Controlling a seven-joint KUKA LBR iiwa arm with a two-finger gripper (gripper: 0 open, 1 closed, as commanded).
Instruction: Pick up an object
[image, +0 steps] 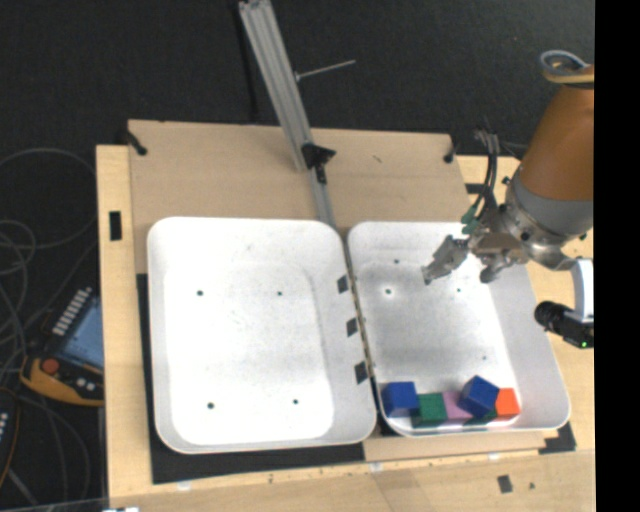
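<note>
Your jaws (462, 262) are hanging spread apart with nothing in them. The blocks are sitting well below them, bunched along the right bin's (520, 300) near wall. They look small, hard and light. Try pinching the blue block (400, 396) by its flat sides.

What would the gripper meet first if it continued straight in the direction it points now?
Probably the bare white floor of the right bin. The gripper hangs over that bin's upper part, pointing down and toward the left, with no block under it. The blocks lie along the bin's near edge. Depth is uncertain from one view.
</note>
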